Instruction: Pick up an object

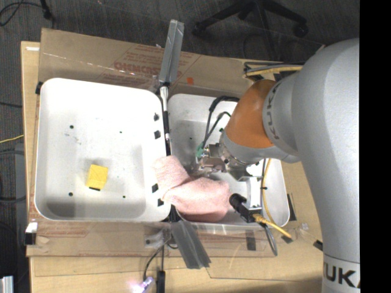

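A dark carpeted floor with chair legs at the top of the frame surrounds a cardboard-covered bench [110, 60] bearing two white bins. The grey arm [324, 133] fills the right side and hides much of the right bin [183, 112]; its orange band [250, 118] sits above the wrist at centre right. The left bin [73, 102] lies open in the left half. A pink cloth [189, 191] is bunched at the lower left corner of the right bin, its long axis running roughly left to right, one end draped toward the divider. The gripper [211, 162] hangs just above the cloth, perhaps touching it; its state cannot be told. A small yellow block [97, 176] rests low in the left bin.
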`<state>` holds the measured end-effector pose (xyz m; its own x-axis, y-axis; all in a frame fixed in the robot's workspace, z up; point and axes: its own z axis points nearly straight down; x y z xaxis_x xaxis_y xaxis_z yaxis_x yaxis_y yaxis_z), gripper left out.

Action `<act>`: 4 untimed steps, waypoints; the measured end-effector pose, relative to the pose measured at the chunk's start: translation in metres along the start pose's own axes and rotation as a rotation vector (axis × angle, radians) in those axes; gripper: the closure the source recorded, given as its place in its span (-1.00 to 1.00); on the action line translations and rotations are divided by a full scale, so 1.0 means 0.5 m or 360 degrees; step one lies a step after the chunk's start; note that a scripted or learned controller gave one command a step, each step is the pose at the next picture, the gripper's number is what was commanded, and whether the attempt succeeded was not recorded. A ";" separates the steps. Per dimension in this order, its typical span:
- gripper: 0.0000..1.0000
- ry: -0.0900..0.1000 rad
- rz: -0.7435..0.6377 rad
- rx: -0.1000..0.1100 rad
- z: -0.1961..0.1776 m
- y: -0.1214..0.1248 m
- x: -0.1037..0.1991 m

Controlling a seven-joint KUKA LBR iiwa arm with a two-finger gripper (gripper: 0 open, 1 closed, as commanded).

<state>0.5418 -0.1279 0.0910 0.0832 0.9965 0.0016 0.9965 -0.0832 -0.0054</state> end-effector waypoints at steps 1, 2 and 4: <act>1.00 0.0000 0.0529 -0.0001 -0.159 0.120 0.069; 1.00 -0.0001 0.0114 0.0002 0.000 0.123 -0.024; -1.00 -0.0003 -0.0211 -0.0006 -0.200 0.133 -0.029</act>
<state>0.6073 -0.1480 0.1907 -0.0496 0.9988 0.0000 0.9988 0.0496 -0.0014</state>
